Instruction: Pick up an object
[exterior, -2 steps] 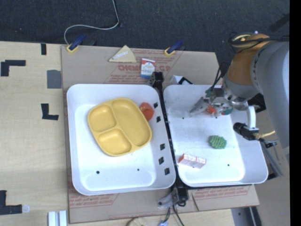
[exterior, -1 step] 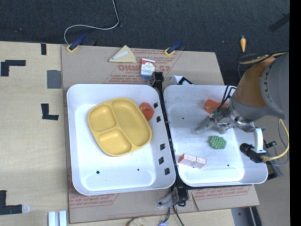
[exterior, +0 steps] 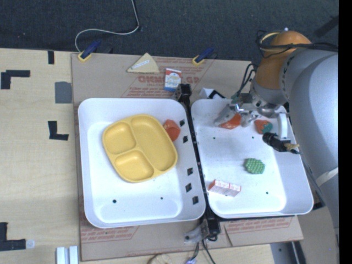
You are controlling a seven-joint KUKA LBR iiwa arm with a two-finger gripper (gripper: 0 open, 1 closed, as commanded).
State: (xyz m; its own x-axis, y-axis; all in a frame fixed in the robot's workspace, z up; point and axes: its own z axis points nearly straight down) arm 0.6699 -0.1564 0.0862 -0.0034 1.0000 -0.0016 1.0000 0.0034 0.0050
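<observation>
My gripper (exterior: pixel 234 115) is low over the far part of the right bin (exterior: pixel 275 202), reaching in from the right. An orange-red object (exterior: pixel 231 123) lies right at its tip, partly covered by it; whether it is held cannot be made out. Just to the right sits a small orange and teal object (exterior: pixel 263 127). A green knobbly object (exterior: pixel 254 165) lies in the middle of the right bin. A red and white packet (exterior: pixel 224 187) lies near that bin's front left.
The left bin (exterior: pixel 93 197) holds a yellow divided plate (exterior: pixel 140 146) and a red object (exterior: pixel 172 129) by its right wall. Behind the bins on the cardboard stand a small carton (exterior: pixel 172 80) and a pale wedge (exterior: pixel 144 64). The grey arm (exterior: pixel 316 103) covers the right side.
</observation>
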